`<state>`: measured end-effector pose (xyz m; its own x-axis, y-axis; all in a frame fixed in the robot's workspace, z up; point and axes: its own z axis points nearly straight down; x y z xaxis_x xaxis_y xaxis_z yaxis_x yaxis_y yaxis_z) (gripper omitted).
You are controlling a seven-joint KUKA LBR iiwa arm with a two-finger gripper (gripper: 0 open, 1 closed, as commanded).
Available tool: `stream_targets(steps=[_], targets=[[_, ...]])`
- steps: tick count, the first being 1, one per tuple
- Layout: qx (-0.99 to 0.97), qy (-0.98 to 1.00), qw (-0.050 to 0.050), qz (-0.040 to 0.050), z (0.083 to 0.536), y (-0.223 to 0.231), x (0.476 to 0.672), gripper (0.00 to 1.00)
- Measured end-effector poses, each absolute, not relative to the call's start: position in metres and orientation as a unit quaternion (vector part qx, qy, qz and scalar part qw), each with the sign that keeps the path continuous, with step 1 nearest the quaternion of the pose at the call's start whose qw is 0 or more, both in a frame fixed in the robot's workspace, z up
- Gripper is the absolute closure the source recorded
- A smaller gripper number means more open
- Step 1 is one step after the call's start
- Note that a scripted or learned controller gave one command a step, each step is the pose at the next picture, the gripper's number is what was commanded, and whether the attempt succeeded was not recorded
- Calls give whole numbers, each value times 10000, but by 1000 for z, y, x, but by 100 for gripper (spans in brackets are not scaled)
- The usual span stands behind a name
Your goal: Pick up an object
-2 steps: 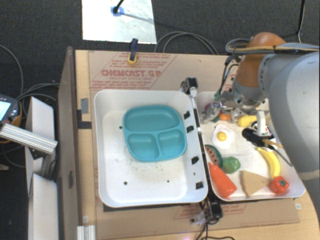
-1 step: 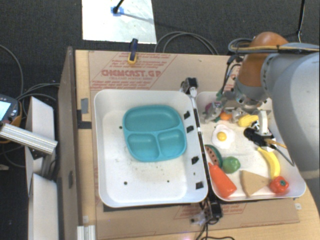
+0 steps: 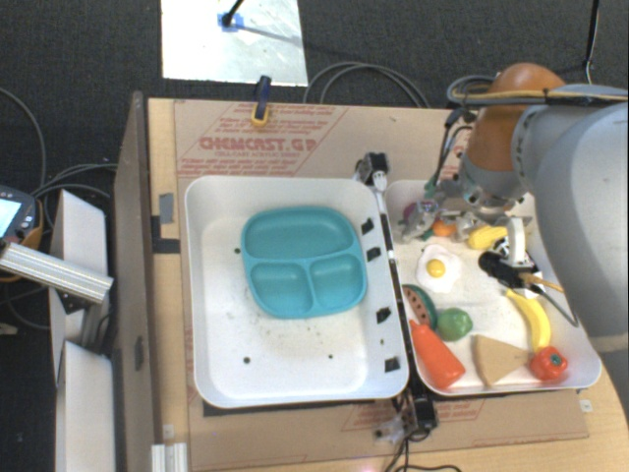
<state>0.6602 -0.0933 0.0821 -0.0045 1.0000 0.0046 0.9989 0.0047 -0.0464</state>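
Note:
The right bin holds several toy foods: a fried egg, a banana, an orange carrot, a green round piece, a watermelon slice, a tan wedge and a red tomato. My gripper is low over the bin's back left corner. It sits just left of a small orange piece and a yellow piece. Nothing shows clearly between its tips.
The left bin holds a teal divided plate. A row of black clips runs along the wall between the bins. The grey arm covers the right bin's back right part. Cables lie behind the bench.

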Motion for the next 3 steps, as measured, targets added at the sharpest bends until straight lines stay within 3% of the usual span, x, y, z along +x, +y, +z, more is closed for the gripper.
stream_targets(steps=[3], targets=[[-7053,-7085,193,139,82,-95,660,0]])
